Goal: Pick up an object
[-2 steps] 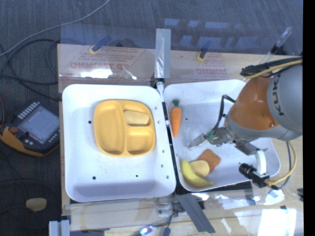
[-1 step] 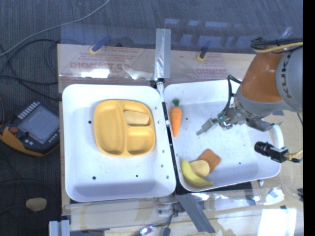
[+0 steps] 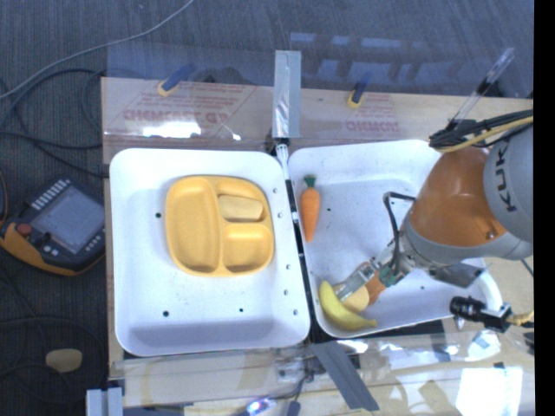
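a: item one, the tool (image 3: 357,289). where does it sit, and in what state?

b: low in the right bin (image 3: 364,167), near that bin's front wall, on the end of the arm (image 3: 460,206) that reaches in from the right. its tip comes down right at the banana (image 3: 342,308). whether the fingers are spread or closed i cannot tell; the tip is too small and crowded to read.

a: item two, the banana. held?

b: not that i can see. it lies curved on the bin floor just under and in front of the tool, touching or nearly touching it. a small orange-and-pale piece (image 3: 371,288) sits right at the tip as well; whether it is a separate object or part of the tool, i cannot tell.

a: item three?

b: carrot (image 3: 310,210), lying lengthwise well beyond the tool, close to the divider between the bins. judged the less likely target, since the tool is down at the banana.

a: other bin?

b: left bin (image 3: 130,258), across the divider from the tool, carries a yellow divided tray (image 3: 192,224) with a tan block (image 3: 240,207) in one compartment.

a: stage of the task?

b: judged as the approach or closing step of a grasp; nothing looks lifted yet. the banana's curve and its spot near the wall may make a clean grip awkward.
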Available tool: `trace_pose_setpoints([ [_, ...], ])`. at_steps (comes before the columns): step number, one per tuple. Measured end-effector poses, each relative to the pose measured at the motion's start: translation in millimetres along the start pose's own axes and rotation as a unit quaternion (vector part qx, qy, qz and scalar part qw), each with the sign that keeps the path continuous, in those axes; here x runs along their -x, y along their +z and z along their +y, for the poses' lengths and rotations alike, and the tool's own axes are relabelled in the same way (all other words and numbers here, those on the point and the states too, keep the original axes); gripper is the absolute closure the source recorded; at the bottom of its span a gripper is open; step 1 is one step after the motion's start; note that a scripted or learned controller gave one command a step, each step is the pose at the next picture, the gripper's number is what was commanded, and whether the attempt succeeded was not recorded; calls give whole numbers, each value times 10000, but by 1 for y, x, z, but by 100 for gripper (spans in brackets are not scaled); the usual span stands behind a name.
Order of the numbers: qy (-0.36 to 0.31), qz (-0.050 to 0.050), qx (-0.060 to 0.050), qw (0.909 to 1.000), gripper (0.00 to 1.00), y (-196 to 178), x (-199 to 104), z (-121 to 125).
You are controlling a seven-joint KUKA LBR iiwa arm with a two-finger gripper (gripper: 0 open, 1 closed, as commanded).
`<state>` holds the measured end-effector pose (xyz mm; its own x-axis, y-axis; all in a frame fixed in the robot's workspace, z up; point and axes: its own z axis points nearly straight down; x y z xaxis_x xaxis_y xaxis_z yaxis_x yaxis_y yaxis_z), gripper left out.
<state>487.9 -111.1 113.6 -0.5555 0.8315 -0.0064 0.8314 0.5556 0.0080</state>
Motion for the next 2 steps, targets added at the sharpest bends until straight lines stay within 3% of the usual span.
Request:
trace_pose_setpoints([
  [1,765,-11,79,9970,0,14,15,36],
  [2,155,24,-39,9999,0,-65,71,67],
])
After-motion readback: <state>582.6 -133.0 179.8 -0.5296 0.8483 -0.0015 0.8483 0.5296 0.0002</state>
